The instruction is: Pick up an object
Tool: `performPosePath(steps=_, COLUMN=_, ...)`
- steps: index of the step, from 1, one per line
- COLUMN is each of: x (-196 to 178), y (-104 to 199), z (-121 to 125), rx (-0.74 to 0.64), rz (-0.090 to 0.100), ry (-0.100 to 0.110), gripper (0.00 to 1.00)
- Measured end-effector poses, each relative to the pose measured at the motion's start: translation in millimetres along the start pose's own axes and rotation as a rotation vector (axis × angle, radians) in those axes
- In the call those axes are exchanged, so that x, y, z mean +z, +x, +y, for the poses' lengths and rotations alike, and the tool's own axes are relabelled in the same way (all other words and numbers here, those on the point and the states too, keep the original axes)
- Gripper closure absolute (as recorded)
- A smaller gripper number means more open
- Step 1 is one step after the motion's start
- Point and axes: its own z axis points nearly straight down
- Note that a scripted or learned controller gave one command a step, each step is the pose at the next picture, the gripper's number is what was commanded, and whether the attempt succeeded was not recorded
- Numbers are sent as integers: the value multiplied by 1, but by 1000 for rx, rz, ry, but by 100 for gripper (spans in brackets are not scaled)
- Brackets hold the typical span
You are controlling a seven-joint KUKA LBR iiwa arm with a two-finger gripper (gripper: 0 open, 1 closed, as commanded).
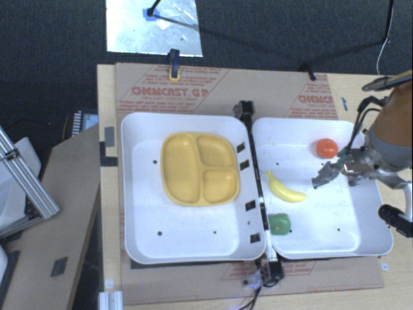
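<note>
Arm: enters from the right edge, its upper part cut off by the frame.
Tool (324, 176): hangs over the right bin (368, 237); too dark and small to tell whether it is open or closed, nothing seen in it.
Banana (284, 190): lies on the right bin's floor, just left of the tool.
Orange ball (326, 148): near the bin's back wall.
Green object (279, 223): front-left corner, shape unclear.
Left bin (139, 237): holds a yellow divided plate (198, 168).
</note>
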Motion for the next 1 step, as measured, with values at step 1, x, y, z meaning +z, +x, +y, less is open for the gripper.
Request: performPosePath(steps=1, x=-7, y=1, z=3, rx=-3, rz=-2, ry=-13, gripper=0)
